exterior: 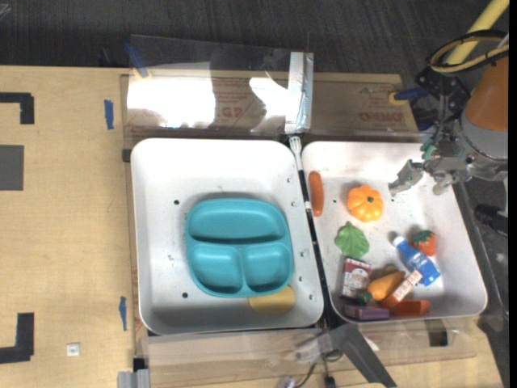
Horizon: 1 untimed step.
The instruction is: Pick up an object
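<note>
Hovering over the right bin (472, 297) near its far right corner, my gripper (422, 176) has its fingers spread with nothing between them. Just to my left sits the orange pumpkin (365, 203), while the blue bottle (418, 263) and strawberry (425, 242) lie nearer the camera, below me.

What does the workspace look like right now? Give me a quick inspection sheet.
Surface: wooden bench, two white bins side by side.
Job's things: right bin holds a pumpkin, hot dog, green leaf, blue bottle, strawberry and a pile of small items.
Clutter: teal divided tray and yellow piece in left bin.
Grippers: hand over right bin's far edge, holding nothing.
Cables: yellow and black, top right.
Surroundings: dark floor.
</note>
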Available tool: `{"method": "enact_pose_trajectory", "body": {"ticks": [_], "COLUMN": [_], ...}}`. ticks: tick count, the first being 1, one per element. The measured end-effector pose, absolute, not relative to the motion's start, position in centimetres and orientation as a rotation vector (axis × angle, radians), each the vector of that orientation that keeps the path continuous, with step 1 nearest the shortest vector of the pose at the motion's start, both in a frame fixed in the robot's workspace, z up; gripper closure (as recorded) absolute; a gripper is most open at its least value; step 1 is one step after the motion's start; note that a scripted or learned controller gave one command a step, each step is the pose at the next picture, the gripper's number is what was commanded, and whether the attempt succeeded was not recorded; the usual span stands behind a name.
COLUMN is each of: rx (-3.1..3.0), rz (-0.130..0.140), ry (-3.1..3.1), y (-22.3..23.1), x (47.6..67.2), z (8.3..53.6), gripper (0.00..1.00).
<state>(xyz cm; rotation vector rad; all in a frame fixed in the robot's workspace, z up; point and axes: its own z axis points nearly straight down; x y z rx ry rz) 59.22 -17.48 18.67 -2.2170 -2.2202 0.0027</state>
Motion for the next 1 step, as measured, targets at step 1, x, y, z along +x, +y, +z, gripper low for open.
{"method": "enact_pose_trajectory", "body": {"ticks": [1], "rx": [-2.313], "rz": [-0.004], "ry": [-2.133], "y": [-15.26], "x": [61.92], "z": [10.7], "gripper": [0.0]}}
